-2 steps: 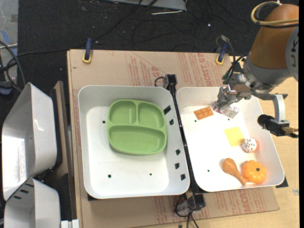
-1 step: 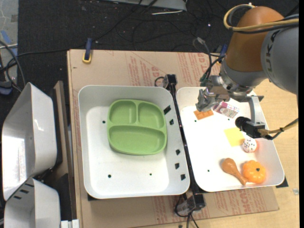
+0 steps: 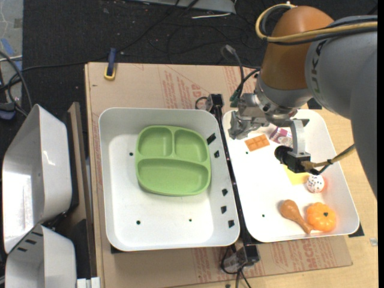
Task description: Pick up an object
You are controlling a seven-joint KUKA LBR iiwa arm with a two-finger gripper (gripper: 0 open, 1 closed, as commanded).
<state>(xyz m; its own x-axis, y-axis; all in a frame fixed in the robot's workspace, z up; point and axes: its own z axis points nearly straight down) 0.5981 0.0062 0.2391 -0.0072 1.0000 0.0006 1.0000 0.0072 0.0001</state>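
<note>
Whether my fingers are apart or together I cannot tell; seen from above, the wrist and its metalwork hide them, so I claim no hold on anything. My gripper [image 3: 242, 126] hangs over the upper left corner of the right bin [image 3: 261, 188], close to the wall it shares with the left bin [image 3: 162, 218]. Nearest to me is the orange waffle square [image 3: 258, 143], which I take as the likeliest thing to pick: it lies flat on the bin floor, just below and to the right of the gripper, close but, as far as I can judge, not touched. A purple-and-white piece [image 3: 281, 135] lies just right of the square. Further toward the lower right are a yellow piece [image 3: 295, 175], a white spotted ball [image 3: 314, 184], a tan drumstick [image 3: 292, 212] and a small pumpkin [image 3: 322, 216], all well apart from me. A green divided plate [image 3: 174, 161] sits alone in the left bin. Trouble from here would come mostly from the square's flatness: a thing lying that low gives little edge to pinch, so a closing grip could skid over it or shove it along the floor. Coming down where I hang now, left of the square, I would probably close on bare floor. The corner is also tight, and a descent too far left could strike the bin wall.
</note>
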